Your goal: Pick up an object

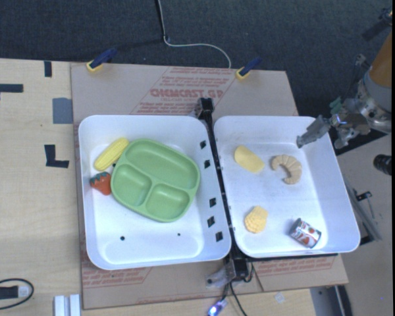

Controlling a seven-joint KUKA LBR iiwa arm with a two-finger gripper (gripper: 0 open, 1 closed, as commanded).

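The right bin (329,196) holds a pale yellow lump (248,158), a tan croissant (288,168), a short yellow corn piece (255,220) and a small red and white can (305,233) lying on its side. My gripper (318,131) hangs over the bin's far right corner, reaching in from the right. It is up and to the right of the croissant, apart from it, and nothing is seen in its grasp.
In the left bin (105,242) a green divided plate (155,180) lies with a yellow corn cob (111,153) and a red strawberry (101,184) at its left. A ridge with black clips (214,176) separates the bins. A white cable (184,43) runs behind them.
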